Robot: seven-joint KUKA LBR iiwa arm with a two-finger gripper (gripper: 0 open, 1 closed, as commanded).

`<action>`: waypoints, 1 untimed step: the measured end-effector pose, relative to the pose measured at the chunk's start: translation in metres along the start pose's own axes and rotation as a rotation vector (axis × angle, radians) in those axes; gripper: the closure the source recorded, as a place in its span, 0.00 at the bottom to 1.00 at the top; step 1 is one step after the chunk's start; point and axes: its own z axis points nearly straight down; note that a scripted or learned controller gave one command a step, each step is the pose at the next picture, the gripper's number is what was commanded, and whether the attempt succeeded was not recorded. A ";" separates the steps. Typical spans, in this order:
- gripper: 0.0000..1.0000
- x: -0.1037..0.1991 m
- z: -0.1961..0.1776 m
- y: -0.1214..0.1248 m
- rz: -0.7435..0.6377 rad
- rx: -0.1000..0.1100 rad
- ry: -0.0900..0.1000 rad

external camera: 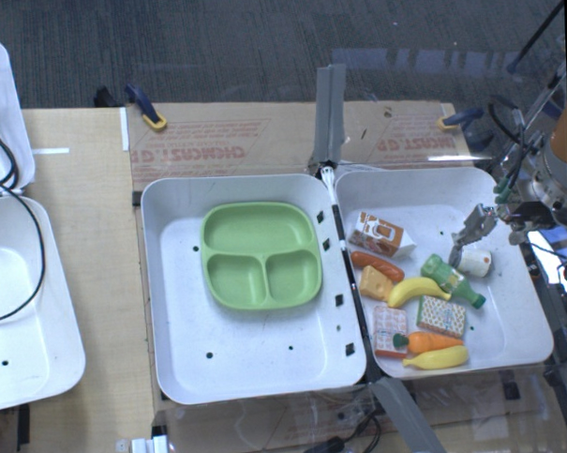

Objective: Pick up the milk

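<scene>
The milk (377, 234) is a small white and brown carton with an orange patch. It lies on its side near the back left of the right bin (514, 347). My gripper (474, 228) hangs over the bin's right part, well to the right of the carton and apart from it. It is just above a small white cylinder (475, 261). Nothing shows in its grasp.
Crowded in front of the milk are a red sausage (374, 262), an orange wedge (374, 284), a banana (418, 288), a green bottle (447, 277), a patterned box (442, 314), a pink and white carton (391, 331), a carrot (435, 341) and a yellow fruit (437, 358). A green divided plate (261, 253) sits in the left bin (176, 348).
</scene>
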 end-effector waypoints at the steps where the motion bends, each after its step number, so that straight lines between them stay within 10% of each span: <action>1: 0.00 0.042 0.027 0.082 0.032 -0.001 -0.001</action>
